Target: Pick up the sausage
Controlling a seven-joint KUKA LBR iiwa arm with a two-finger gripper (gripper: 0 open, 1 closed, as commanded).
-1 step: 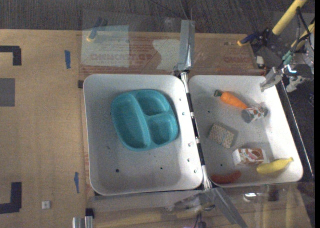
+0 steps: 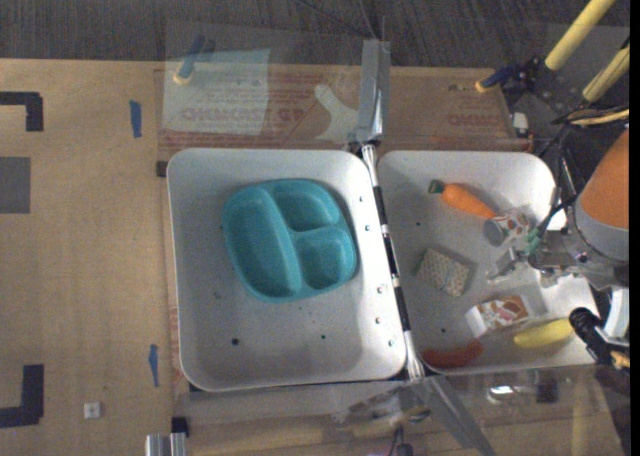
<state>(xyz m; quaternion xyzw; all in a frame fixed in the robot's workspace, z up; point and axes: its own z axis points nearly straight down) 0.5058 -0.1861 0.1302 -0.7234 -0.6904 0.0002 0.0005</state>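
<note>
The sausage [image 2: 452, 354] lies at the near edge of the right bin [image 2: 400, 179], left of a banana [image 2: 543, 334]. The gripper [image 2: 512, 262] hovers above it, mid-bin, beside a small can [image 2: 497, 231]; whether its jaws are parted or closed I cannot tell

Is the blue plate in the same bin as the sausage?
No. The blue plate lies alone in the left bin. The sausage lies in the right bin, at its near edge.
</note>
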